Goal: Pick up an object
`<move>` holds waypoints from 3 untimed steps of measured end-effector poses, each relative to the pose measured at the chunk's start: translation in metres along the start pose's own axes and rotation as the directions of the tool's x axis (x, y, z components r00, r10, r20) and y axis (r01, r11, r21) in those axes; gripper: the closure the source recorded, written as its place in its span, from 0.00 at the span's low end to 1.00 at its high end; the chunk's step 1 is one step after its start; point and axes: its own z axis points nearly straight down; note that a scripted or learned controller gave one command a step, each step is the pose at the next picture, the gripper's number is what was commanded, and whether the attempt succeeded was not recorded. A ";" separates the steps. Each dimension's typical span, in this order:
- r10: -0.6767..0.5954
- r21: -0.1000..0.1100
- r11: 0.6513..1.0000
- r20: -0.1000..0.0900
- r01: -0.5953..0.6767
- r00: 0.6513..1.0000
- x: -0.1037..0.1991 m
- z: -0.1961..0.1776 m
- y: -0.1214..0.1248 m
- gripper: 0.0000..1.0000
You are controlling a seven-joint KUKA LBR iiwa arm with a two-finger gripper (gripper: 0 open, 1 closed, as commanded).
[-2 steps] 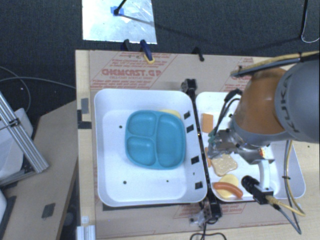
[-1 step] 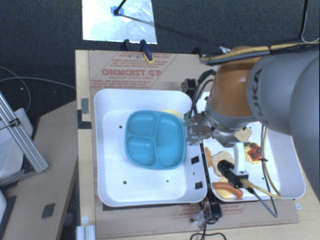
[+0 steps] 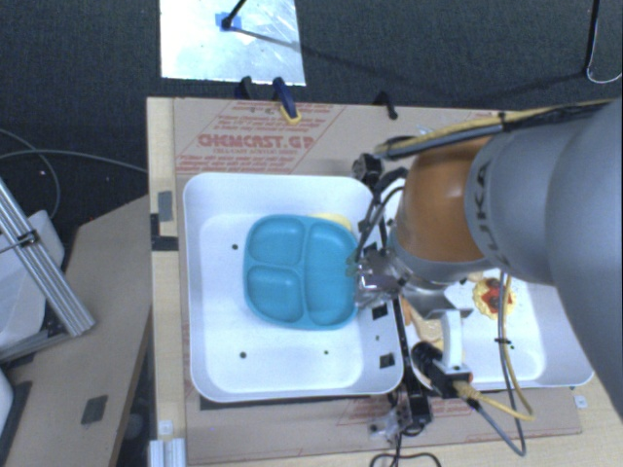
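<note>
A light blue divided plate (image 3: 297, 271) lies in the left white bin (image 3: 219, 358), toward its right side. A pale yellow object (image 3: 336, 222) peeks out from behind the plate's far right edge. The gripper (image 3: 366, 278) hangs at the plate's right rim, over the divide between the bins, under the orange wrist band (image 3: 438, 212). A small red and yellow object (image 3: 490, 296) lies in the right bin (image 3: 545, 358), partly hidden by the arm.
The grey arm (image 3: 555, 202) covers much of the right bin. Cables (image 3: 487, 397) trail along the bins' front edge. A cardboard sheet (image 3: 255, 136) lies behind the bins, and a metal frame (image 3: 44, 270) stands at the left.
</note>
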 end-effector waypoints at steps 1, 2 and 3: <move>-0.003 0.000 1.000 0.000 0.003 1.000 0.039 0.047 0.023 1.00; 0.000 -0.014 1.000 0.001 0.000 1.000 0.022 0.002 0.108 1.00; 0.006 0.001 1.000 0.002 -0.006 1.000 -0.020 0.006 0.033 1.00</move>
